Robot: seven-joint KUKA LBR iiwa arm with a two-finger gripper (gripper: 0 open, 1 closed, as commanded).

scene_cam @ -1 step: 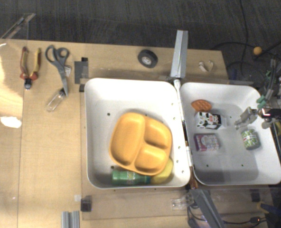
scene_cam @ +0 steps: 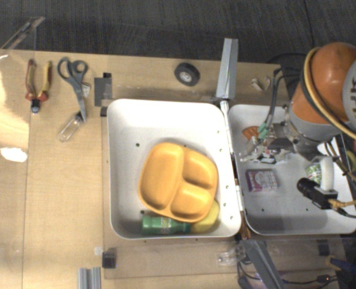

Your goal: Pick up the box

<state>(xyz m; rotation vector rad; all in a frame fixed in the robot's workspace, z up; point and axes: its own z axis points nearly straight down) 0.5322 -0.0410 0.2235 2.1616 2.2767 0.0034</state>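
The gripper [scene_cam: 263,151] hangs low over the right bin [scene_cam: 286,215]; whether it is open or holding something, I cannot tell. The small purple box [scene_cam: 261,180] lies flat just below it, apart. Further left sits a yellow tray [scene_cam: 178,180].

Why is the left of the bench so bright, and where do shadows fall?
In the camera view, glare washes out the wooden bench at its left edge; a soft shadow lies along the near wall of the right bin; the yellow tray in the left bin shows mild sheen, and the picture is slightly soft.
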